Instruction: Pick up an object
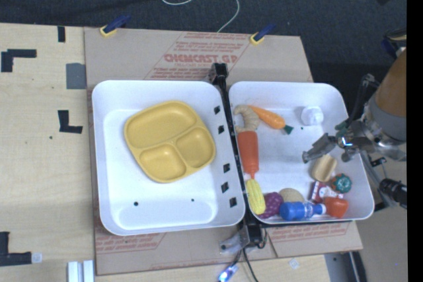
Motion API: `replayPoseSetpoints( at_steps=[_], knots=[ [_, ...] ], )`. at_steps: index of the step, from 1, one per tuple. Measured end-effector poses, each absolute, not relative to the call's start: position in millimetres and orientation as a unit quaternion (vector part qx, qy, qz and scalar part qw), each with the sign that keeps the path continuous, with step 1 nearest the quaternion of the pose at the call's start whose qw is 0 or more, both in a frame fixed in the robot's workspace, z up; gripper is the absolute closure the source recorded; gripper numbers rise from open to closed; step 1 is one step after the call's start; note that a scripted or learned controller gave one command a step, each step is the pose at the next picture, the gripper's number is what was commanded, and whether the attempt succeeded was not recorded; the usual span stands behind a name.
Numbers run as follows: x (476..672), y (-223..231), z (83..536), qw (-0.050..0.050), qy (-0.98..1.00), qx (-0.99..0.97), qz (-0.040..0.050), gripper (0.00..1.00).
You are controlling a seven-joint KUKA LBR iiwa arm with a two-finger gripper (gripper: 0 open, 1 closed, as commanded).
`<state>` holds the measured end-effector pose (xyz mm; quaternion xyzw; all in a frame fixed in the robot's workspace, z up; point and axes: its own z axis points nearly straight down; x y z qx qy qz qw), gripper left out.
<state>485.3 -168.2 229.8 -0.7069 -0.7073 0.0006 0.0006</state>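
Over the right bin [330,97] your gripper [328,147] hangs near the right wall, the arm [390,102] reaching in from the right; its fingers [316,150] look spread wide with nothing between them, though the dark metal blurs against the shadow, so take that as likely rather than sure; the nearest thing is the tan piece [323,168], just below the fingertips and apparently apart from them, so I judge it the target; it lies tilted, close to the teal ball [342,183] and the red item [336,207], with the blue bottle [299,210] along the near wall; to do this well, centre the jaws over the tan piece's narrow width, turn the wrist so the fingers straddle it across rather than along, and descend straight so a fingertip does not nudge it toward the wall; watch the ball, which may roll into the gap; if the crowd there worries you, the carrot [267,117] and the sausage [248,152] lie with more bare floor around them; the corn [254,195] sits tight against the divider; the left bin [106,142] bears a yellow tray [170,140]; leave it alone.
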Motion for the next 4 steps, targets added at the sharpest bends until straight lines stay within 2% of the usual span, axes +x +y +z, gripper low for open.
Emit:
replayPoseSetpoints(
  at_steps=[1,2,3,4],
  knots=[
    [485.5,-168,240,0.001,-0.708,-0.707,0.0008,1.0],
    [484.5,-98,325,-0.002,-0.71,-0.704,-0.0021,1.0],
    [482.6,-48,249,0.004,-0.709,-0.705,0.0023,1.0],
    [484.3,12,317,-0.001,-0.71,-0.704,-0.0023,1.0]
  ],
)
